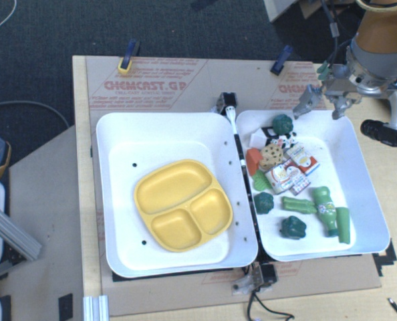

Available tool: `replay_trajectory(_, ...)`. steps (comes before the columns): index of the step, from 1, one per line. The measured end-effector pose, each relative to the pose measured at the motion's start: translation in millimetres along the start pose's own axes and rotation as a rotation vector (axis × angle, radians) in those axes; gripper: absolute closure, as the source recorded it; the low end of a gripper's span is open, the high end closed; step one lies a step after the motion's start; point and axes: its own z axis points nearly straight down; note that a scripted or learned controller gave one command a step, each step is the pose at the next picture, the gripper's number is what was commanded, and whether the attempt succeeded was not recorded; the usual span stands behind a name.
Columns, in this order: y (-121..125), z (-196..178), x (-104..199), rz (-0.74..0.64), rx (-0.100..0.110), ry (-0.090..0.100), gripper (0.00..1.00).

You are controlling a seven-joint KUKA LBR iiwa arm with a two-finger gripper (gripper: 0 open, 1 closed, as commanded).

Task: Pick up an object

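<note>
A: What writing is showing on the bench (pixel 185 85)?

B: Red print reading "CHEMCAST" is running along the brown sheet beyond the left bin (pixel 111 179), with more letters after it that are too faint to make out. A second strip of red print is lying beyond the right bin (pixel 365 172), but the arm is cutting across it. The small cartons (pixel 289 172) in the right bin are carrying red and white labels, too small to read.

A: What is hard to make out?

B: The arm's upper part is running off the top right edge. The gripper (pixel 324 105) is hanging over the far edge of the right bin, its two fingers spreading apart with nothing between them.

A: And what are the bins holding?

B: The left bin is holding a yellow divided tray (pixel 182 206), sitting tilted near its middle. The right bin is holding a cluster: a dark green broccoli piece (pixel 282 123) at the far side, an orange piece (pixel 253 159) by the left wall, a spotted tan block (pixel 273 154), the cartons, a green bottle (pixel 324 209) lying on its side, and another dark green lump (pixel 293 227) at the near side. All are lying loose in the bin, near the gripper but apart from it.
</note>
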Motion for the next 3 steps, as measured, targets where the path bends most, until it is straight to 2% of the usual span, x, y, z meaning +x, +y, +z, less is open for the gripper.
replay_trajectory(1,2.3,-8.9,0.2,-0.002,-0.015,-0.002,0.00)
replay_trajectory(2,7.3,34.9,1.3,-0.004,-0.010,-0.001,0.00)
replay_trajectory(3,7.3,95.5,-5.6,-0.002,-0.008,-0.001,0.00)
